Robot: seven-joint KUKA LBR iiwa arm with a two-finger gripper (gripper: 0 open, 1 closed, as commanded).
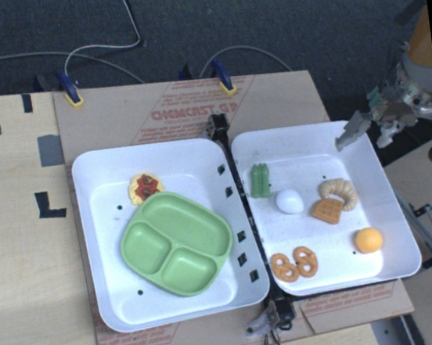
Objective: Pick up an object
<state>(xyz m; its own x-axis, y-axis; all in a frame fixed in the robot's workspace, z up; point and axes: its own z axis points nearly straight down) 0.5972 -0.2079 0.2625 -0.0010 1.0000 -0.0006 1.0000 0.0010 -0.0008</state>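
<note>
**Claw hanging at the edge of the right bin, nothing in it**

So the arm (420, 54) is reaching in from the right, and the claw (364, 126) is hovering right over the upper right corner of the right bin (306, 136). Its two fingers are looking spread apart, one pointing down-left over the rim and a paler one (388, 131) just beside it, and nothing is sitting between them. It's a bit blurry out there, so I'd call it released but wouldn't swear to it.

All the small stuff is lying in the right bin. A green block-ish thing (260, 180) is standing near the divider, with a white egg (288, 201) just beside it to the lower right. Further right a waffle-looking square (327, 211) is touching a pale ring-shaped pastry, maybe a donut (339, 192). An orange ball (368, 240) is sitting near the lower right corner, and two pretzels (293, 265) are lying side by side along the front wall. Everything is well apart from the claw.

The left bin (103, 246) is holding a green divided plate (177, 242), tilted diagonally, with a small pizza slice toy (145, 187) just off its upper left corner. Both bins are sitting on cardboard (192, 108) clamped onto the tabletop (19, 233).
</note>
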